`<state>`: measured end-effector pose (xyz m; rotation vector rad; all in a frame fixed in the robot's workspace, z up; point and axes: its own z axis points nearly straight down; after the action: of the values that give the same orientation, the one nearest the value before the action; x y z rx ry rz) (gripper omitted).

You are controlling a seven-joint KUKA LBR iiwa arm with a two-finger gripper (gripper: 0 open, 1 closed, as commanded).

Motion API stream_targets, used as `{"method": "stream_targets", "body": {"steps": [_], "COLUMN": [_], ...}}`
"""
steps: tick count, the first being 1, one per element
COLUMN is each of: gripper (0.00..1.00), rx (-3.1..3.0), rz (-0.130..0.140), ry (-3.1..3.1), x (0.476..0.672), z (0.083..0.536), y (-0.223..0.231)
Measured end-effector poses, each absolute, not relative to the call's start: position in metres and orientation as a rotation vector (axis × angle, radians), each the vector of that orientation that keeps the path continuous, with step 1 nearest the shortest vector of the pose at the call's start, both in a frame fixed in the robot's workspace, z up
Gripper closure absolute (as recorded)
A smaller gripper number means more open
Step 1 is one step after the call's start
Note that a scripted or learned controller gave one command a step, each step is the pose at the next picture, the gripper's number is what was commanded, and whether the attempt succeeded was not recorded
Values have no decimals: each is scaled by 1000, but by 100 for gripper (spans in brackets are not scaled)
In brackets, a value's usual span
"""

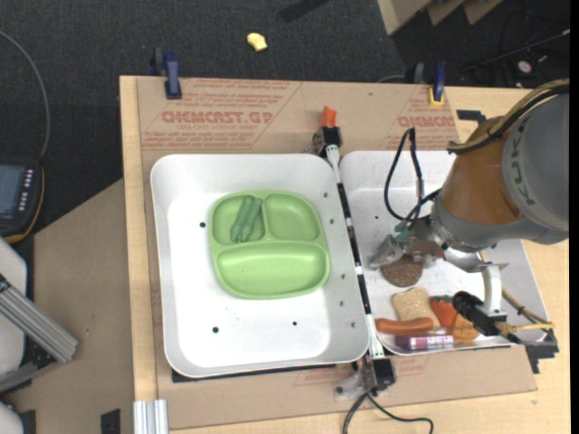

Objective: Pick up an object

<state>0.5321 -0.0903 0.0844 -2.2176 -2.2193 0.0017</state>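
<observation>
My gripper (396, 251) is low in the right bin (371, 183), near its left wall. It sits right at the upper edge of a round dark brown patty (403, 272), and I cannot tell whether it touches it. In front of the patty lie a tan bread slice (412, 303), a red sausage (403, 325), an orange-red piece (442, 315) and a pink-and-purple tube (427, 341).
The left bin (181, 242) holds a green divided plate (270, 269) with a green pea pod (244, 219) in its upper left compartment. A black divider rail (348, 233) runs between the bins. Black cables (398, 174) loop over the right bin's back half.
</observation>
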Motion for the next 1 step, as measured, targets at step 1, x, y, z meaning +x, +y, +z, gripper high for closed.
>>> {"method": "stream_targets", "body": {"steps": [1], "gripper": [0], "rx": [-2222], "rz": [3], "ry": [-2218], "x": [518], "z": [84], "y": [-106]}}
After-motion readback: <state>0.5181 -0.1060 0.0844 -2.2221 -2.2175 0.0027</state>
